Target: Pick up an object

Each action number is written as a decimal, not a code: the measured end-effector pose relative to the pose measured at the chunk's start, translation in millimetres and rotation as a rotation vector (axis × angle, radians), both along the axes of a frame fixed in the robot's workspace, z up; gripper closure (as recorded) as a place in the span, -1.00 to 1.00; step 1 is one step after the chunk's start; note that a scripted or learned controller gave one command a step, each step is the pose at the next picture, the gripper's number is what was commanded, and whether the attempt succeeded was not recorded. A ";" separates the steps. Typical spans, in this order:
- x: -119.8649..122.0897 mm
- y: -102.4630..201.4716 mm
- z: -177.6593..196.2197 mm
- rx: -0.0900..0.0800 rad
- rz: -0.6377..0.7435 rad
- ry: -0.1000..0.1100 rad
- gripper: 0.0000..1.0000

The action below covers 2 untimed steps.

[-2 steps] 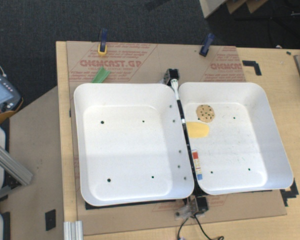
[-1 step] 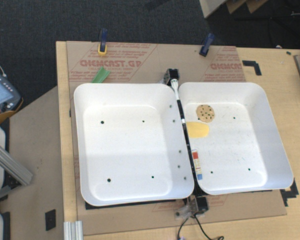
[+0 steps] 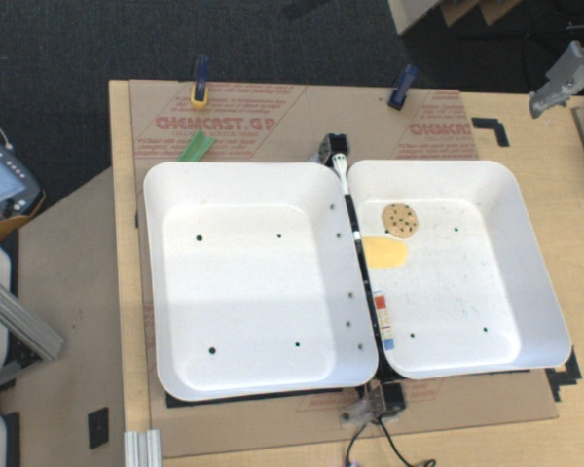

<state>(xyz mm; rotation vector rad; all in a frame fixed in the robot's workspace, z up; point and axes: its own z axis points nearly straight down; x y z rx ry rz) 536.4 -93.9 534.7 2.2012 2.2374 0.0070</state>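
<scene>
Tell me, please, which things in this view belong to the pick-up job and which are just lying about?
Belong to the job:
cookie in the right bin
yellow piece just below it
small marker-like item by that bin's left wall

Just lying about:
left bin
green piece on the board
two clamps

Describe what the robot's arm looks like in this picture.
A piece of the arm juts in at the upper right edge, beyond the bench. It is pale grey and angular, with a lighter top face, a darker shaded side and a blunt tip. The piece is too small to make out any band, cable or marking on it.
</scene>
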 end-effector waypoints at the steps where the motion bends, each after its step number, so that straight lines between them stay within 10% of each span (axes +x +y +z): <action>1: 38.3 115.3 -0.6 0.002 -0.003 0.002 -1.00; 2: 95.7 191.5 -1.4 0.001 -0.008 0.002 -1.00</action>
